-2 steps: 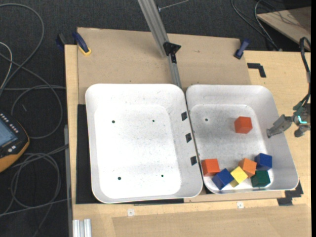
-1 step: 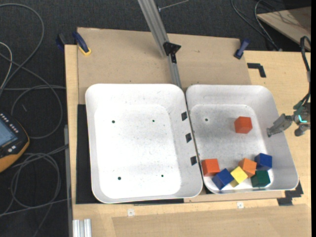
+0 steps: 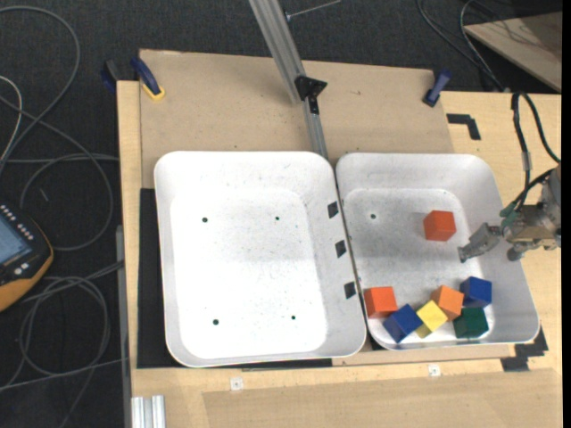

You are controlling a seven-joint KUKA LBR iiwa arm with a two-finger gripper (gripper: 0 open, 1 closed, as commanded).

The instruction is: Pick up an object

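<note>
I see my gripper [image 3: 496, 237] at the right edge of the right bin [image 3: 401, 172]. Its two fingers are spread apart with nothing between them. One finger [image 3: 475, 244] pokes in over the bin.

An orange block [image 3: 439, 225] sits alone, near that finger but not touching it, with bare white floor around it. More blocks crowd the near edge: another orange one [image 3: 381, 300], a blue one [image 3: 402, 322], a yellow one [image 3: 432, 316], an orange one [image 3: 450, 300], a blue one [image 3: 477, 290] and a green one [image 3: 471, 323].

The left bin [image 3: 178, 185] has lots of room.

I cannot read any words anywhere.

Both bins sit on a wooden bench [image 3: 223, 105]. The floor around it is dark, with cables [image 3: 53, 266].
</note>
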